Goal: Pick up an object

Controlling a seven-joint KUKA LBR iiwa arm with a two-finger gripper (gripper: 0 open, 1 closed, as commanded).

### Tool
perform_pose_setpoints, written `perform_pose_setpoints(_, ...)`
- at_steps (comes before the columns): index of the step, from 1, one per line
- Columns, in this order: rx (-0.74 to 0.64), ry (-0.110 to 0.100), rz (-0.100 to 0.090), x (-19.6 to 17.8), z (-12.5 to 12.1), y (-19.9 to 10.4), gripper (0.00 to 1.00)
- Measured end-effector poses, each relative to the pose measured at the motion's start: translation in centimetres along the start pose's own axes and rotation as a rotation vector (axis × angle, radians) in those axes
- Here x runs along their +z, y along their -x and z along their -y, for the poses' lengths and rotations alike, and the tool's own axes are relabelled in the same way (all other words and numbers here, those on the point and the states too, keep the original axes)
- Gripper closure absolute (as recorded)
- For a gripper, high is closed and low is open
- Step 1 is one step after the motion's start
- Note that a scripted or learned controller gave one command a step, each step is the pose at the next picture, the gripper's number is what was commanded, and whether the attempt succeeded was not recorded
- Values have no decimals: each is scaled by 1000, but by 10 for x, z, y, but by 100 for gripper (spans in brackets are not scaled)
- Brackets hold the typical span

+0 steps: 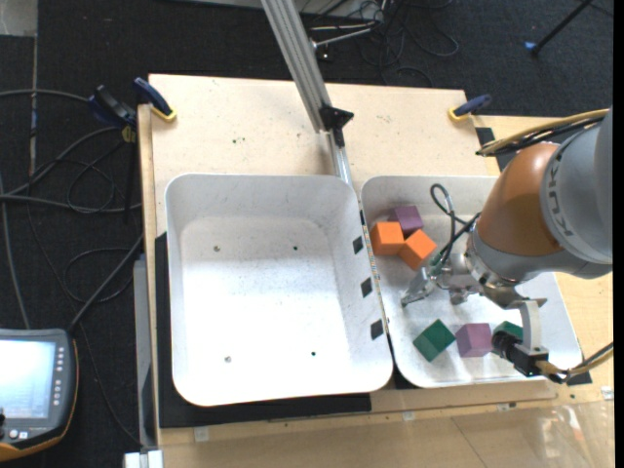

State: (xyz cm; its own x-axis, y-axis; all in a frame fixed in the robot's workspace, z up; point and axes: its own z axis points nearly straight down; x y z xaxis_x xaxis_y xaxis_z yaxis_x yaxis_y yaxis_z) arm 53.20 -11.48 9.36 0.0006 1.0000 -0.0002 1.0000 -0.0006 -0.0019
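The arm's metal jaws [429,289] hang low in the right white bin [561,344]; whether they are open or closed I cannot tell. Nothing looks lifted yet: a dark green cube [434,340] and a purple cube [474,339] lie just beside, two orange blocks [402,241] near

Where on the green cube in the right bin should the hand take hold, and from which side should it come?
Probably from above, closing on two opposite flat faces of the green cube. It lies apart from the purple cube, so fingers should fit either side.
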Motion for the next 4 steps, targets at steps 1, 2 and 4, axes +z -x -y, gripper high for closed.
perform_pose_setpoints(1, 0, 4, 0, -12, -1, 0, 100)
perform_pose_setpoints(2, -2, 9, 2, -74, -3, 5, 100)
perform_pose_setpoints(4, -4, 8, 2, -164, -12, 7, 100)
